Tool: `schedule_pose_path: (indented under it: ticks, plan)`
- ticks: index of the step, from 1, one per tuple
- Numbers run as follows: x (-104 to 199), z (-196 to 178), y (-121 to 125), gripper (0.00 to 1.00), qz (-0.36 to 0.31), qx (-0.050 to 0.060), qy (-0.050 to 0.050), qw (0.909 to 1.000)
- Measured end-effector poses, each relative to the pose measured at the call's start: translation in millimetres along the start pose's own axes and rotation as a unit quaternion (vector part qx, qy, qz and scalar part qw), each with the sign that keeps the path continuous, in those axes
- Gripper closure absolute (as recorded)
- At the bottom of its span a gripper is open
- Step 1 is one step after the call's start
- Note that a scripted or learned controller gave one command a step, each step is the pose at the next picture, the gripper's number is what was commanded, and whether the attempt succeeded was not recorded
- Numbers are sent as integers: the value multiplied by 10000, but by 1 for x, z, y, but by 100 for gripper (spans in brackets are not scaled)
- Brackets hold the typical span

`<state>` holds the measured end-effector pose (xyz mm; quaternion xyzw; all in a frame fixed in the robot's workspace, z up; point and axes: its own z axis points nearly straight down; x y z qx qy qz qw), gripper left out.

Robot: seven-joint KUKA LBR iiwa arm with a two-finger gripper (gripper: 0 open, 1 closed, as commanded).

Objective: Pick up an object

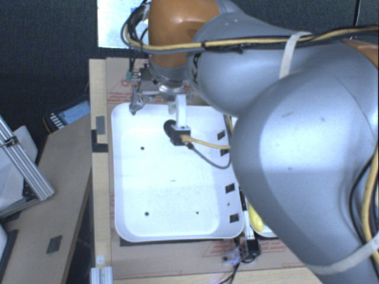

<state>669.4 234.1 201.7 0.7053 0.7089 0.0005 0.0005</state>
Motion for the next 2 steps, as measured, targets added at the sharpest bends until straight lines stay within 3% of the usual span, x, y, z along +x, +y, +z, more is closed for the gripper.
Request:
schedule_pose_path:
  ticks: [1, 2]
  plan:
    - [-79, 1, 0, 0, 55, -1, -14, 10000]
    - [-101, 125, -4, 0, 33, 41, -12, 10000]
